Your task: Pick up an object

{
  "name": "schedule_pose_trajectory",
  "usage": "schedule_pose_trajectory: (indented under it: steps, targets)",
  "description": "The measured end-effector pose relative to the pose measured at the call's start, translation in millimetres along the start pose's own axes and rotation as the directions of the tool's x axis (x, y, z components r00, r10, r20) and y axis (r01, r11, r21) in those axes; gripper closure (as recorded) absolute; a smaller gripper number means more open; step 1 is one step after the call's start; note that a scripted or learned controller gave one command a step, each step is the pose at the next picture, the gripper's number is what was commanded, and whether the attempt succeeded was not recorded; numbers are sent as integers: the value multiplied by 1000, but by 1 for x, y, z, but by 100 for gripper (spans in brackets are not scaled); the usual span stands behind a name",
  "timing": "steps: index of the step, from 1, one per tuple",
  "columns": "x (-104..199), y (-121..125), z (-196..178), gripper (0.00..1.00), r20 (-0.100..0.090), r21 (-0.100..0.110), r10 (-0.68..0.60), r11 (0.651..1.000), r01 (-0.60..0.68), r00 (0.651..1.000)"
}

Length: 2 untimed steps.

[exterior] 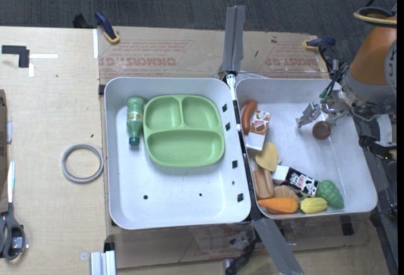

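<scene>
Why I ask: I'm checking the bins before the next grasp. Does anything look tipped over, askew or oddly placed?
Mostly tidy. The green bottle lies on its side beside the green divided tray in the left bin. In the right bin the toy food is heaped along the left and front walls; a brown ball sits alone by the tool.

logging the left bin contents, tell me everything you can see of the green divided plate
The green divided plate is pale green, looks like matte plastic, and has a rounded-rectangle outline. Raised ridges split it into three compartments: two smaller ones on the far side, one wide one nearer the camera. It lies flat and upright in the upper half of the left bin. A green bottle lies just beside its left edge; whether they touch is unclear.
</scene>
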State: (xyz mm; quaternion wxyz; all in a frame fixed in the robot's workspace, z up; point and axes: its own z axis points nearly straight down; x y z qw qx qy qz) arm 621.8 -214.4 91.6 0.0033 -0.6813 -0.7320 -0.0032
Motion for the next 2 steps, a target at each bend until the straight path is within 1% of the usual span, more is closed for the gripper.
schedule_pose_trajectory:
  steps: [1,2]
  targets:
    - [1,-13,-2,0,-1,-5,89,996,-89,996]
    - [-1,-13,-11,100,6,-5,89,996,-89,996]
